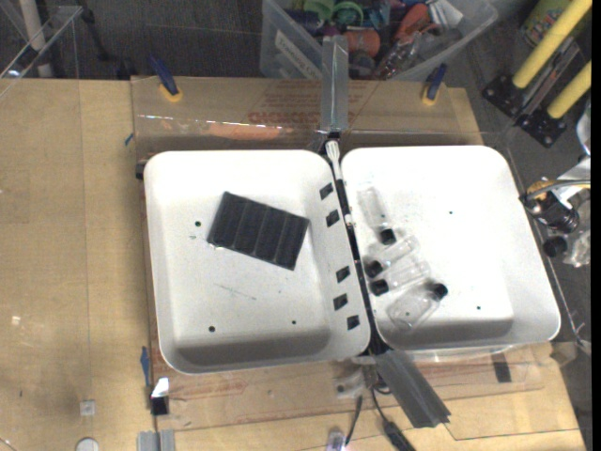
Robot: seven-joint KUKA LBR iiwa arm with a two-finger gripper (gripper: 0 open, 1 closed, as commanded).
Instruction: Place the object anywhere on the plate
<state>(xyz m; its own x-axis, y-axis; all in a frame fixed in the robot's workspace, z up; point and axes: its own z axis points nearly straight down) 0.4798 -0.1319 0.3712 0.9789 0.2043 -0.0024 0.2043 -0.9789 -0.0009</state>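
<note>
A dark, ribbed rectangular plate [258,230] lies flat in the left bin [188,336], a little tilted, toward the bin's back half. In the right bin [488,186], several clear plastic vials with black caps [396,256] lie in a loose cluster close to the bin's left wall. One vial [373,205] is farther back, and another [418,301] lies nearest the front. Nothing rests on the plate.
A raised seam with black tabs [338,252] divides the two bins. A clear tub of colourful toys [376,12] stands behind the bins. Yellow tubes [563,26] and metal hardware [559,219] sit at the right edge. Bare wooden bench [66,252] lies to the left.
</note>
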